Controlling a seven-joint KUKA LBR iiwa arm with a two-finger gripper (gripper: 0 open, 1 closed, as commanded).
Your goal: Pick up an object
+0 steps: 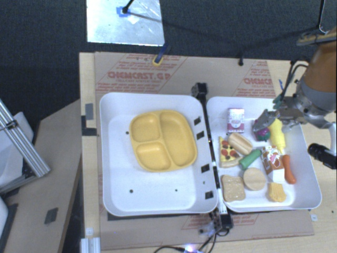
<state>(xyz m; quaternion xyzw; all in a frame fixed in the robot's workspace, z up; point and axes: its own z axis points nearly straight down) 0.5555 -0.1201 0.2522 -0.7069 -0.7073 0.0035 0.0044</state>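
we note toy food crowded in the right bin [315,194]: pink carton [235,119] standing at the back, hot dog [240,143], pizza slice [227,154], green cylinder [250,157], toast [233,188], round biscuit [255,178], cheese wedge [276,192], carrot [289,169], yellow corn [277,135], purple piece [261,135].

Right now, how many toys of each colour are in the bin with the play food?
Yellow: 2, corn and cheese
Green: 1
Orange: 1, carrot
Purple: 1
Tan or bready: 3, hot dog, toast, round
Mixed colours: 3, pizza, carton, packet
Total: 11
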